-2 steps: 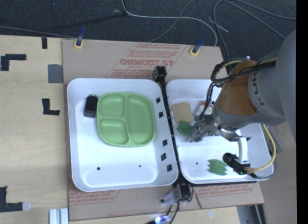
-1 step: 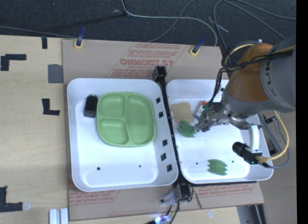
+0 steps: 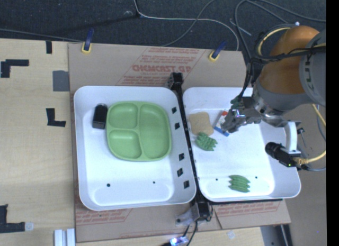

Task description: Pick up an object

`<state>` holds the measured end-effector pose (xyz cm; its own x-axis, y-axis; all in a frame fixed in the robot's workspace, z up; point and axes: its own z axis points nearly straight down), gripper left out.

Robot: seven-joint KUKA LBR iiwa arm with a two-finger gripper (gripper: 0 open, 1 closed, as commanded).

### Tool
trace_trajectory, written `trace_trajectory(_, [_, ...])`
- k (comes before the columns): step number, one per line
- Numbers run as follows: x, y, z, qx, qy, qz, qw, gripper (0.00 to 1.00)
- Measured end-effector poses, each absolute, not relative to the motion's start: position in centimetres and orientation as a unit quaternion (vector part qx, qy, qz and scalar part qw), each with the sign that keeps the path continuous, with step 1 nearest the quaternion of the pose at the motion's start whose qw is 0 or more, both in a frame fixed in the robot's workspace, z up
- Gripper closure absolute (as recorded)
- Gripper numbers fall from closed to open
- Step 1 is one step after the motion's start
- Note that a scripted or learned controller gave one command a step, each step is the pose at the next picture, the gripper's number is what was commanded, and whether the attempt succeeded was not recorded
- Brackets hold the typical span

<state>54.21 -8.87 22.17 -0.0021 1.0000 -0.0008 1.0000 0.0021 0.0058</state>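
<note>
Overhead slanted view of the bench. Two white bins sit side by side at frame centre: the left bin (image 3: 87, 187) and the right bin (image 3: 280, 187).

Left bin: a green three-compartment plate (image 3: 139, 131) lies near its middle, with a small black block (image 3: 99, 116) just beside the plate's left edge.

Right bin: a tan bread-like piece (image 3: 200, 123) lies near the upper left corner of the bin, a leafy green piece (image 3: 206, 143) sits just below it, touching or nearly so, and a green pod cluster (image 3: 239, 183) lies well apart near the lower edge.

The arm (image 3: 288, 75) enters from the right of the frame, and its gripper (image 3: 230, 123) sits low in the upper middle of the right bin, just right of the bread piece. A small blue-and-red item (image 3: 223, 129) shows at the fingertips; whether it is an object or part of the tool cannot be told, and whether the fingers are spread or closed cannot be told either.

Step in hand, as judged: the approach, or the moment of grasp, on an object in the right bin. No object is seen clearly lifted.

The next move calls for closing firmly on one item, then a straight lift clear of the bin floor, without nudging the bread piece aside.
</note>
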Motion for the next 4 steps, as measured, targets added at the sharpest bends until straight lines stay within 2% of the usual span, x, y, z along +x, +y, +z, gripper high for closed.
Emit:
trace_trajectory(1, [54.3, -8.9, 27.5, 0.707, 0.708, 0.0014, 0.002, 1.0])
trace_trajectory(2, [55.5, -4.0, 27.3, 0.705, 0.709, -0.0001, -0.001, 1.0])
trace_trajectory(4, [55.0, 6.3, 25.3, 0.705, 0.709, -0.0011, -0.001, 1.0])
